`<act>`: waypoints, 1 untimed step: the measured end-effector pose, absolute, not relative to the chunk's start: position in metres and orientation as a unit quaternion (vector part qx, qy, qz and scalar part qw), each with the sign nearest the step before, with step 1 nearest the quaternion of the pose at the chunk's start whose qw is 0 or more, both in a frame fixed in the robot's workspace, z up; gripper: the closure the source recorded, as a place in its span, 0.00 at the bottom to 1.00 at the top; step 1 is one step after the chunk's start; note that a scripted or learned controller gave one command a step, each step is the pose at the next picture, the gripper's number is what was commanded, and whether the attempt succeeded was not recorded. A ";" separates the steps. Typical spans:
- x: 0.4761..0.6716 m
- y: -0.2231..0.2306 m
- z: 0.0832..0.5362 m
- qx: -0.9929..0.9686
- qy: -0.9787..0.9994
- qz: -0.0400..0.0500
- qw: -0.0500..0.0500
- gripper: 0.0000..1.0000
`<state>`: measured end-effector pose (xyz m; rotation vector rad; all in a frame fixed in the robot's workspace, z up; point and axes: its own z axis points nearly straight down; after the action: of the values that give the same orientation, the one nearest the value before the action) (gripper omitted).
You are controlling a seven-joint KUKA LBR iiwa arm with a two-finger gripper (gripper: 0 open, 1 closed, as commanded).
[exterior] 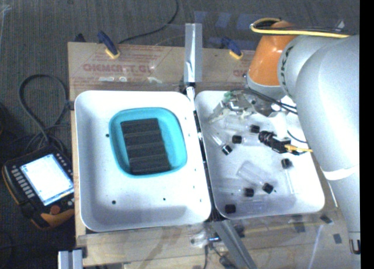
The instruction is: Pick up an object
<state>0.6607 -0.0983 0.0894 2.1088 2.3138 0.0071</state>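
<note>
Currently my gripper hangs low at the right bin's far end; grip state unreadable. Nearest pick: a small black block just nearward of me. 1 clear plastic piece lies farther, long axis running diagonally.

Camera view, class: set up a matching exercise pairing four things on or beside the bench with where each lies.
Things:
1. blue tray
2. small black pieces
3. teach pendant
4. blue clamps

Places:
A. on the floor left of the bench
B. scattered in the right bin
C. at the bench's far edge
D. in the left bin

Pairs: 1-D, 2-B, 3-A, 4-C
</note>
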 end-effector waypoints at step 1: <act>0.662 -0.099 0.101 0.673 0.740 0.002 0.008 1.00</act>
<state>0.6618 -0.0985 0.1012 2.1045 2.3121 0.0076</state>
